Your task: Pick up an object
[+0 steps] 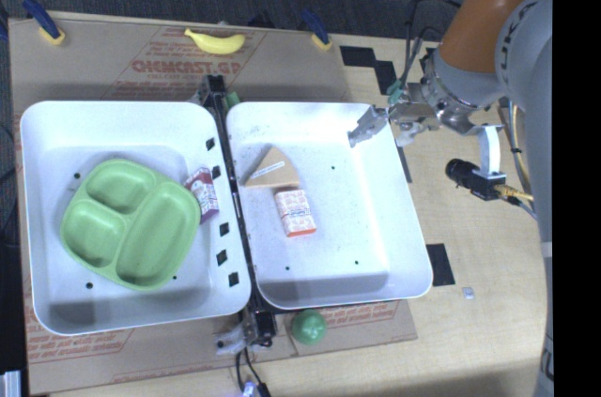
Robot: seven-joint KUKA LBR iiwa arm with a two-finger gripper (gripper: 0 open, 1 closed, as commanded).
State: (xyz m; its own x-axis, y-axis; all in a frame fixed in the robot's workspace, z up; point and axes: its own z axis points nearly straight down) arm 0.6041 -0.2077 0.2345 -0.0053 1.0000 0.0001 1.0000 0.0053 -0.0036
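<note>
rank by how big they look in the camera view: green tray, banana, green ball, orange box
1. green tray, by far the largest
2. banana
3. orange box, close to the banana, so this order is unsure
4. green ball

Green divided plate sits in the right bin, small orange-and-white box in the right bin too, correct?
Not quite. The camera view shows the green divided plate in the left bin, not the right. The small orange-and-white box is indeed in the right bin.
</note>
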